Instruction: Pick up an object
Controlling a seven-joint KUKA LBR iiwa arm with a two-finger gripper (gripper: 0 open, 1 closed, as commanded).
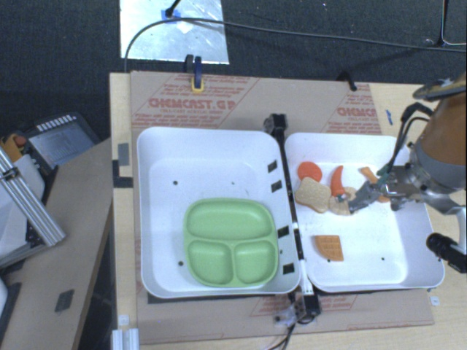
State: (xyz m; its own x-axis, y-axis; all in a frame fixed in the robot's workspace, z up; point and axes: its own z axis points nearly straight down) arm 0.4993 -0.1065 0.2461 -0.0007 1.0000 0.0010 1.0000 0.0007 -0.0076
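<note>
We are looking down on two white bins sitting side by side. The left bin [157, 195] is holding a green tray [230, 241] with three compartments, lying toward its near edge. The right bin [379, 257] is holding the food pieces: a red-orange round piece [310, 171] near the divider, a beige bread-like slice [313, 194] just below it, a red pepper-shaped piece [337, 180] standing beside the slice, a small orange bit [368, 173] further right, and an orange waffle square [329, 247] lying apart toward the near side. A pale lump [340, 206] is resting against the slice's right edge.

The arm [445, 141] is reaching in from the right, wrist bent down over the right bin. The gripper [357, 202] is pointing left and down — its tips are sitting at the pale lump, just beside the pepper piece. We cannot tell how the fingers are set, nor whether anything is between them.

The brown sheet [219, 100] under the bins is showing red lettering reading "CHEMCAST GP" — printed twice, upside-down and mirrored on the right.
</note>
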